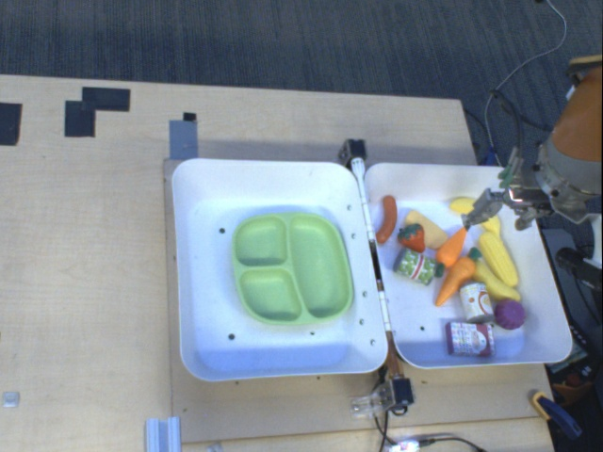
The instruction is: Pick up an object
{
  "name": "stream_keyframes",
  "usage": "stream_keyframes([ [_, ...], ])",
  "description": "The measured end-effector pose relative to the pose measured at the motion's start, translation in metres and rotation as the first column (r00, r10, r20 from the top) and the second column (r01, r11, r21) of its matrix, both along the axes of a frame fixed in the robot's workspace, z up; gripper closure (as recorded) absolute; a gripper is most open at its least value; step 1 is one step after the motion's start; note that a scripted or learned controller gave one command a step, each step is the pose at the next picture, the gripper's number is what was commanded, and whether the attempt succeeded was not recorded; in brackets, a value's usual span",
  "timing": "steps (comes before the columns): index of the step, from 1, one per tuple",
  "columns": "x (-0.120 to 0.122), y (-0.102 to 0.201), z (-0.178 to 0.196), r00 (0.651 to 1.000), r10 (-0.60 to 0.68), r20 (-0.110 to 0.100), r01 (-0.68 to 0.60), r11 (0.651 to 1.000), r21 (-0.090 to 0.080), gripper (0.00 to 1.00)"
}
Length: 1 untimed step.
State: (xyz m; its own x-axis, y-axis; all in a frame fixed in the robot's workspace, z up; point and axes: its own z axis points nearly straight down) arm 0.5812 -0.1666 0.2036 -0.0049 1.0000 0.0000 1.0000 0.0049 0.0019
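Note:
My gripper (502, 213) hangs over the upper right part of the right bin (556, 347), its two fingers spread open with nothing between them. Just below it lie a yellow corn cob (497, 255) and a small yellow piece (461, 205). Further left in that bin are two orange carrots (454, 279), a red sausage (386, 217), a yellow wedge (422, 225), a red tomato (411, 238) and a green can (416, 267). Near the front sit a purple can (468, 339), a small jar (476, 301) and a purple grape (510, 315).
The left bin (198, 347) holds a green divided plate (290, 266). A raised ridge (369, 252) separates the two bins. Cables run along the right side past the bench edge (490, 111).

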Motion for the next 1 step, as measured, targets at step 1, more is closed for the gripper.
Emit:
stream_keyframes([
  [1, 0.0032, 0.0259, -0.1168, 1.0, 0.0, 0.005, 0.0, 1.0, -0.001, 0.0],
])
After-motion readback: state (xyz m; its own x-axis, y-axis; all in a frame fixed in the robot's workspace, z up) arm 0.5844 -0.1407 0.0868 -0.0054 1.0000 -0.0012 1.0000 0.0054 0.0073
